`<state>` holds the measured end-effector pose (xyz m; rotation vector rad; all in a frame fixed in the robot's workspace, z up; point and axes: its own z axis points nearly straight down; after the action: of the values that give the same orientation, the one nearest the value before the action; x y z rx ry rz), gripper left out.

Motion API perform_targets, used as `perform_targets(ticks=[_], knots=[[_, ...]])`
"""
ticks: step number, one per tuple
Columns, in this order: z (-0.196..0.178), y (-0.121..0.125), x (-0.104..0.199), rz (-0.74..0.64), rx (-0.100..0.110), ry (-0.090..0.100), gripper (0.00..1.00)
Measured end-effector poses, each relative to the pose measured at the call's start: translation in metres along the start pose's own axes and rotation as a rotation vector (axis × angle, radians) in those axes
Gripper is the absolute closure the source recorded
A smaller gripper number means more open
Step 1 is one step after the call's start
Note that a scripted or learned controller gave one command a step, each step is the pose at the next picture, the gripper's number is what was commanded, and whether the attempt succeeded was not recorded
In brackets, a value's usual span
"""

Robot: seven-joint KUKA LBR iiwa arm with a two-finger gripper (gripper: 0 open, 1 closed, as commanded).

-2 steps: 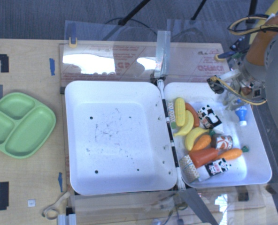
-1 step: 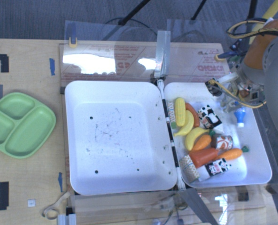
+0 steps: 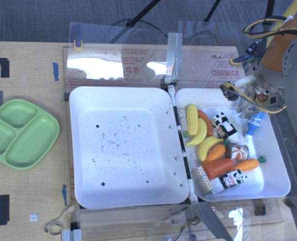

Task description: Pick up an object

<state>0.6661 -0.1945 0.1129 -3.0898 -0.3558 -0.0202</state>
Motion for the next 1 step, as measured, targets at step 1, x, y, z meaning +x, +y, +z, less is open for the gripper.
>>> perform_targets(ticks=[1], knots=[[-0.0107,-0.0012,0.0013,-0.002,0.000,0.001,1.00]])
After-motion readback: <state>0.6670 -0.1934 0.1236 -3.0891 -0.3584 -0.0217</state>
